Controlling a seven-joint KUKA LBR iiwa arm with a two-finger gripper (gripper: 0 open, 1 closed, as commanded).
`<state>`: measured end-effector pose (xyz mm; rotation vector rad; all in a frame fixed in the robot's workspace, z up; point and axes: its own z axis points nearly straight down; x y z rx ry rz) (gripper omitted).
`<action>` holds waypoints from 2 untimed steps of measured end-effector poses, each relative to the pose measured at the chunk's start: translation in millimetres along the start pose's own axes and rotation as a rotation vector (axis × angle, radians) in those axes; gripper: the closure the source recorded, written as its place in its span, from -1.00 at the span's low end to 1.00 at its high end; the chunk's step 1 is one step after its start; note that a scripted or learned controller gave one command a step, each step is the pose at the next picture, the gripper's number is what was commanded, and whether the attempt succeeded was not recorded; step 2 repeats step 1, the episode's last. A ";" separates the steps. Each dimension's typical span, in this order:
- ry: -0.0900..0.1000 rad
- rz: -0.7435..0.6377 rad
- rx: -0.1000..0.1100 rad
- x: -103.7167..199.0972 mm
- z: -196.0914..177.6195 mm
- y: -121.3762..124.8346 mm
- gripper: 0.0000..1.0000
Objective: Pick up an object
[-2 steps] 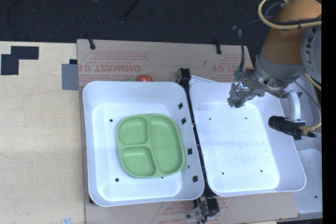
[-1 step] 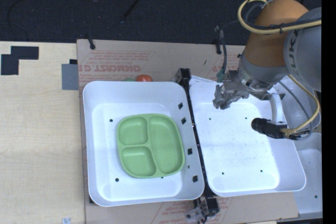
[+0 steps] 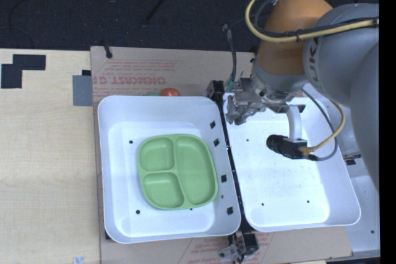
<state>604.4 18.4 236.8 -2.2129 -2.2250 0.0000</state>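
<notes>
The green plate (image 3: 177, 171), a three-compartment dish, lies flat in the middle of the left bin (image 3: 117, 127), open side up, and it looks like the obvious thing to pick up. Taking that plate as the landmark: the right bin (image 3: 297, 207) sits just beside it to the right, the two bins meeting along a shared edge with small black clips. The arm (image 3: 346, 59), grey with an orange band, reaches in from up and to the right of the plate, and its gripper (image 3: 244, 109) hangs over the near-left corner of the right bin, close to the dividing edge and well apart from the plate. The metal parts at its tip are too tangled with cable and bracket to read, so whether the pincer is spread or closed cannot be told, and nothing can be seen held in it. A small black fitting (image 3: 286, 146) on a yellowish cable hangs below the wrist over the right bin. Beyond the far edge of the left bin, up from the plate, a small red-orange thing (image 3: 169, 93) rests on the brown board (image 3: 161, 74) outside both bins. As a judgement, the pick has not begun: the arm is on the wrong side of the divider and would have to cross left and come down on a plate rim, since a flat dish gives little else to grip.
</notes>
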 end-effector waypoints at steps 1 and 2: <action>-0.001 0.001 0.001 50.7 -4.7 -0.7 1.00; -0.001 0.001 0.001 50.7 -4.7 -0.7 1.00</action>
